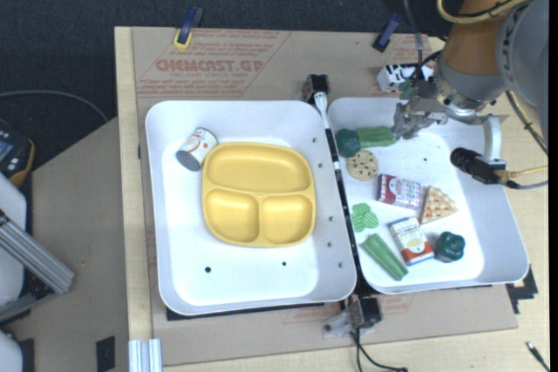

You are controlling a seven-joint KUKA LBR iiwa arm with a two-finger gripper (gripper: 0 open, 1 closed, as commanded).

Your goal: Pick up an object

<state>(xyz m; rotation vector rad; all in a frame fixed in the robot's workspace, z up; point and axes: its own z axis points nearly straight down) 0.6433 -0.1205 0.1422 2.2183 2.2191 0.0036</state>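
The gripper hangs low over the back left part of the right bin, its dark metal fingers pointing down at the right end of a green bottle; whether the fingers are apart or together cannot be told, and nothing can be made out between them. The bottle lies on its side, with its darker cap toward the wall between the 2 bins. Just in front of it sits a round cookie. Farther toward the front lie a red and white packet and, beside it on the right, a pizza slice. Near the front of the bin are a green leafy piece, a long green vegetable, a small red and white carton and a dark green round thing. The left bin holds a yellow divided plate with 3 compartments, and a small can lies tipped just beside the plate's back left corner.
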